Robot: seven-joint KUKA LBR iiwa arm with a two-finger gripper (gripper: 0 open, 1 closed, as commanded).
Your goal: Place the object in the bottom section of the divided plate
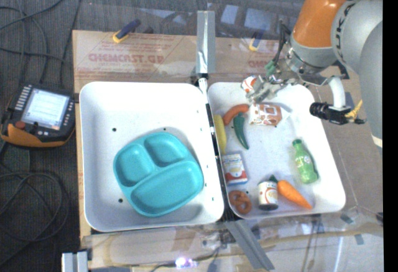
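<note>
Camera view: the gripper (266,87) is hovering over the right bin's (323,140) far end beside a white-and-orange carton (266,115); jaws' state — cannot tell. Teal divided plate (159,171) is sitting in the left bin (102,115).

The table (155,59) is a brown board with faint red lettering along its far edge. Two white bins lie on it side by side: the left bin (99,109) toward the left edge, the right bin (323,140) toward the right edge, their inner walls touching at mid-table. A grey bar (206,40) stands at the far edge above that seam. Two small yellow-and-blue clamps (126,30) sit along the far edge.
</note>
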